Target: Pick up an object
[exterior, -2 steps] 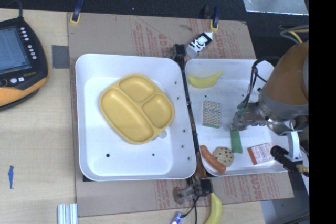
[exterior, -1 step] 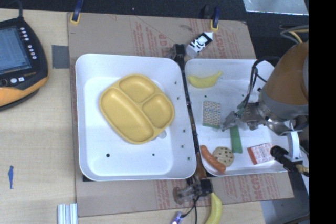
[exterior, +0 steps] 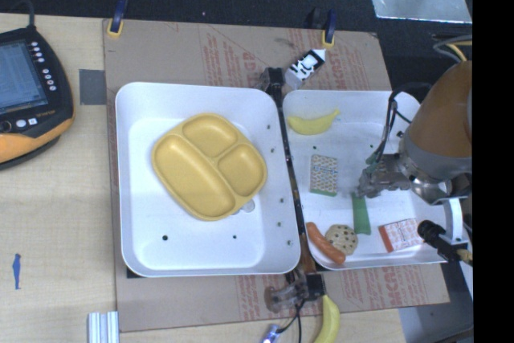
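Observation:
The right bin [exterior: 353,110] holds several small items: a yellow banana [exterior: 313,122], a green-checked pad [exterior: 324,173], a green stick [exterior: 361,216], a speckled cookie [exterior: 341,238], an orange sausage [exterior: 324,244] and a red-and-white packet [exterior: 399,234]. My gripper [exterior: 369,182] comes in from the right and hangs low over the bin's middle, right at the upper end of the green stick. The grey wrist with its orange band [exterior: 442,120] covers the bin's right side. Nothing is visibly lifted off the bin floor.
The left bin [exterior: 136,173] holds a yellow divided plate [exterior: 210,165]. A teach pendant [exterior: 28,92] lies at the far left of the bench. Clamps and a second banana [exterior: 326,319] sit just outside the bins' front edge.

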